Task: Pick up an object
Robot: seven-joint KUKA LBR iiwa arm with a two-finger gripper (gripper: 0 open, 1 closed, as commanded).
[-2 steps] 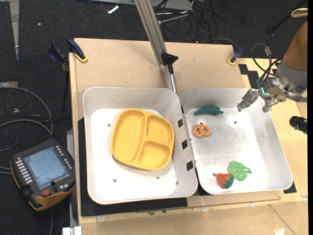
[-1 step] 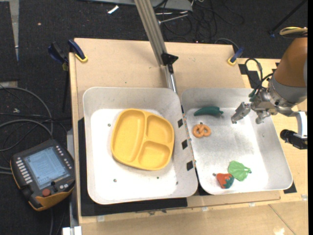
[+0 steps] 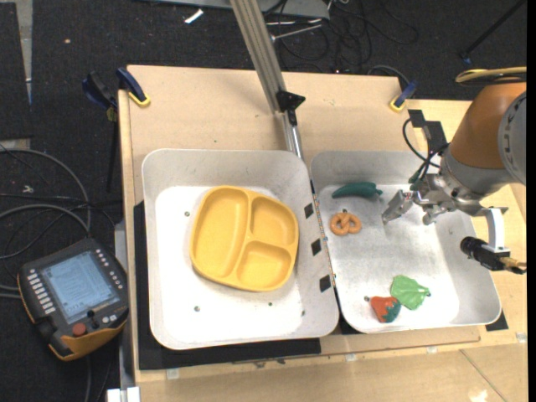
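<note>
Light wood bench carries 2 shallow white bins side by side, w/ black matting showing under their front edges. Left bin holds a yellow 3-compartment plate, sitting roughly centre, tilted a bit. Right bin holds 4 small items: a dark green pepper-like piece near the back wall, a brown pretzel just in front of it and apart, a light green leafy piece toward the front, and a red/orange strawberry-like piece touching the leafy one's front-left side. The arm comes in from the right, orange band above the wrist, grey below. The jaws hang over the back-middle of the right bin, right of the pepper and pretzel and apart from both; they look spread, w/ 1 finger angled out to the left and nothing between them. Blue-and-yellow clamps grip the bench's back corners, and a slanted metal pole rises from the seam between the bins. Floor around is dark carpet w/ loose black cables; a teach pendant w/ a lit screen lies at the bench's left front.
</note>
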